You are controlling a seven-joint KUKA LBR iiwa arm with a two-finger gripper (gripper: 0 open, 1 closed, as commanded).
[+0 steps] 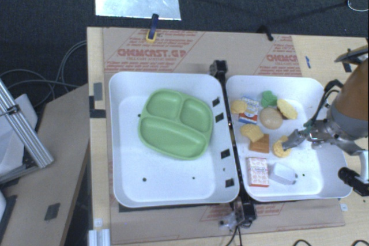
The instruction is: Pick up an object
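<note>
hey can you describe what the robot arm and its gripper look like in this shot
The arm enters from the right: a rounded orange-brown band above a grey wrist section. A dark cable loops along its left side. The gripper is a slim grey metal piece ending in narrow fingers. The picture is too coarse for any markings.

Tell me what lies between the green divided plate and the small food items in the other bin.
In the camera view, the two bins' adjoining white walls with black clips lie between the green divided plate and the food items.

A robotics lab: cardboard-topped bench [196, 46], trailing cables [75, 55], aluminium framing [23, 127], dark carpet.
</note>
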